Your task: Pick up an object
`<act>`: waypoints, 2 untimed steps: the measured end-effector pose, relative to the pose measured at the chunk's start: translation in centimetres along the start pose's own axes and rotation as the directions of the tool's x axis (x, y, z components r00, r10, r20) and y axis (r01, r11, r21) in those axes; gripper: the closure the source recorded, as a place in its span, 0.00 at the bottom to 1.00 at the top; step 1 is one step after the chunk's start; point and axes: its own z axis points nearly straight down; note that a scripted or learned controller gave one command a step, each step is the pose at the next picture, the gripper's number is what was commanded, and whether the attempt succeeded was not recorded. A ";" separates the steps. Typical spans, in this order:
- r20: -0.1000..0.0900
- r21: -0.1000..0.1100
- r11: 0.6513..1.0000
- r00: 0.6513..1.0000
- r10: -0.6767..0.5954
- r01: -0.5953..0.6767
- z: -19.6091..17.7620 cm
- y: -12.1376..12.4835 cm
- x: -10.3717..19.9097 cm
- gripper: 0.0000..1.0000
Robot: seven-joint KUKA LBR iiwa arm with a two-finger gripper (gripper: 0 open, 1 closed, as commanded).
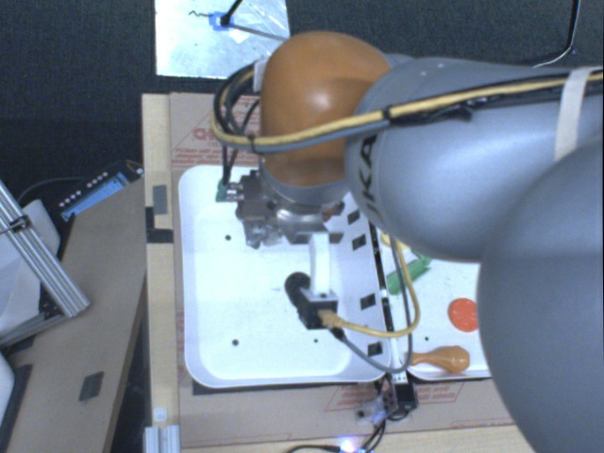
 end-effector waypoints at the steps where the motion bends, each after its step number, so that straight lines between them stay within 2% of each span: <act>1: -0.003 -0.014 1.000 1.000 0.001 -0.001 -7.2 11.1 -0.5 1.00; 2: -0.001 -0.005 1.000 1.000 0.001 -0.001 -9.4 14.3 -2.0 1.00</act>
